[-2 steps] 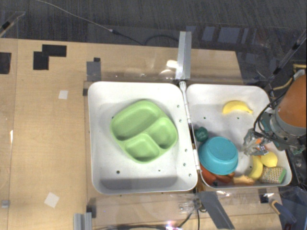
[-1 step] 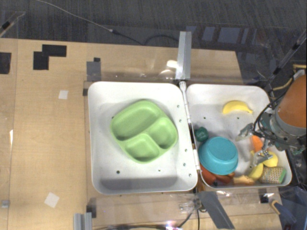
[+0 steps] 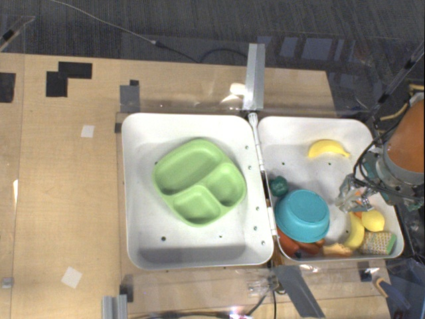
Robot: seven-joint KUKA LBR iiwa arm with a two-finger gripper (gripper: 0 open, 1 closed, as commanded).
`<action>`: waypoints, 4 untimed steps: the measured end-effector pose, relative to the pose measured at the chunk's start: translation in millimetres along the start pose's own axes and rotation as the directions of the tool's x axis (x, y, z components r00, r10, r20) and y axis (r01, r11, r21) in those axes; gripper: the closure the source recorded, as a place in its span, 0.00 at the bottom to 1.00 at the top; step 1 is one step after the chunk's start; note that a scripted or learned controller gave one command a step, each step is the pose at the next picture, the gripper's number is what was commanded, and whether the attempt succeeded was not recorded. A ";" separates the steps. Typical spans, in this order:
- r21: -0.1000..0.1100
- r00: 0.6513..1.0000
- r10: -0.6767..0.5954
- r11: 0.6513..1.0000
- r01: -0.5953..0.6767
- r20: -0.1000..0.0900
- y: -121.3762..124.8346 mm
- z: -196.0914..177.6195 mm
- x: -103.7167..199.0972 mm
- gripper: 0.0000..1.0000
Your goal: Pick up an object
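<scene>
The gripper (image 3: 353, 198) hangs low over the right bin's (image 3: 292, 133) lower right part, its metal tip just above a small orange item (image 3: 362, 208) and close beside a yellow lemon-like fruit (image 3: 374, 220); whether it is spread or closed cannot be told from this slant, and nothing is seen between its tips. Judging by this, the step in hand is the descent onto a target, with the grasp itself not yet made. The likely object sits in a crowded corner: a banana (image 3: 356, 232) and a mesh-textured sponge (image 3: 378, 243) lie just below, and a blue bowl (image 3: 303, 216) stands near to the left, over a red-brown item (image 3: 293, 245). The next move calls for a straight drop and a clean close, since the bin's right wall and these neighbours leave little side room. Open floor lies toward the upper banana (image 3: 328, 149). The left bin (image 3: 139, 178) bears a green divided tray (image 3: 198, 181), well apart.
</scene>
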State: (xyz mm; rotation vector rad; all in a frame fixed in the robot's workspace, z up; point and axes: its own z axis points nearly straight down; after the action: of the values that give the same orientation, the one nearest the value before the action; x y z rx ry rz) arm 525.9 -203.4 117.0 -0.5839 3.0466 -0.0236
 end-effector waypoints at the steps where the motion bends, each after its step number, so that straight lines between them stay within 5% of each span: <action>1: 0.000 1.000 0.000 1.000 0.000 0.000 0.2 0.3 0.1 0.00; 2: -0.014 1.000 0.020 1.000 -0.021 -0.022 1.8 26.5 8.6 0.00; 3: -0.005 1.000 0.017 1.000 -0.017 -0.007 0.2 12.0 2.6 1.00; 4: -0.011 0.997 -0.081 0.997 0.081 -0.018 9.9 -150.4 -13.5 1.00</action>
State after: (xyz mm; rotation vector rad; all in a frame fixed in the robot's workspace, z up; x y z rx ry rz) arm 528.6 -188.1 267.5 -0.7110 3.0404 -0.0155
